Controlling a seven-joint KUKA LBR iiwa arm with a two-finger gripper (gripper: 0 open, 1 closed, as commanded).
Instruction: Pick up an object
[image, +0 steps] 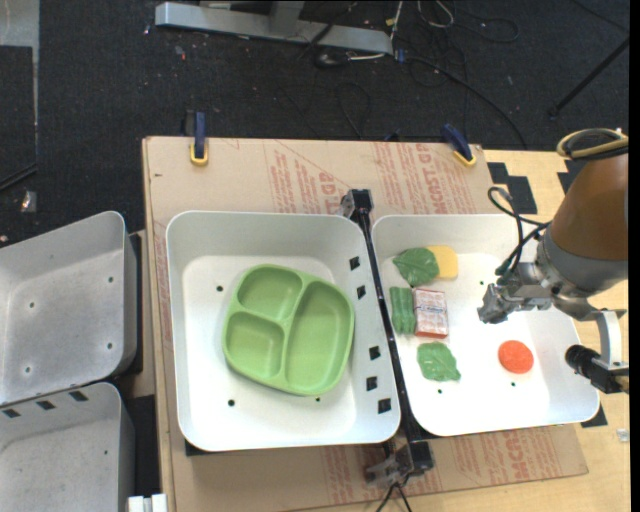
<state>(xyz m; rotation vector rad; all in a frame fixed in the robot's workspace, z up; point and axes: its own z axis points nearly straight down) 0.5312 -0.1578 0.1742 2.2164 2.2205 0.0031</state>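
The right bin (560, 405) holds several small items. A green leafy piece (415, 265) lies at its back left with a yellow piece (445, 262) touching it. A long green piece (402, 310) and a red-and-white packet (431, 311) lie side by side by the left wall. Another green piece (437, 362) lies nearer the front. An orange-red disc (515, 357) lies front right. My gripper (496, 306) hangs over the bin's middle right, just above and left of the disc and right of the packet. Nothing shows in its grasp.
The left bin (190, 300) holds a green three-compartment plate (290, 328). A black divider (378, 300) runs between the bins. The grey and orange arm (590, 225) covers the right bin's back right corner. Two folded white trays (60, 300) lie off the bench at left.
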